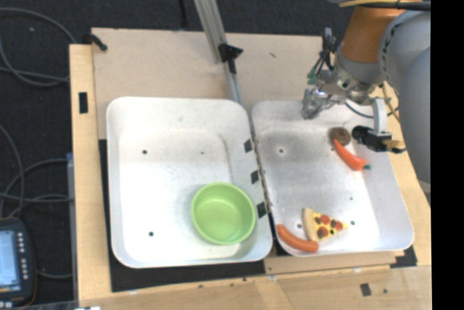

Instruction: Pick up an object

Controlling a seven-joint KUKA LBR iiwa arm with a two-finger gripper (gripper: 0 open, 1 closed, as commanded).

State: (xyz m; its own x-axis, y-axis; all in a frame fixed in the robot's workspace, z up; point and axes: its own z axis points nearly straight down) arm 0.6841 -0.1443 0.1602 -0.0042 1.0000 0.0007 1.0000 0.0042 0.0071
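Note:
My gripper (312, 106) hangs over the far edge of the right bin (377, 229), tilted down from the grey arm with its orange band. Nothing shows in its grasp. An orange carrot (351, 156) lies near the bin's right side, just below a small brown piece (339, 135), both a short way right of and nearer than the gripper. A toy pizza slice (322, 224) and an orange-red sausage (296, 239) rest at the bin's near edge.
A green bowl (223, 212) sits in the near right corner of the left bin (145, 127). A slanted aluminium post (210, 11) rises behind the two bins. Cables lie on the dark floor to the left.

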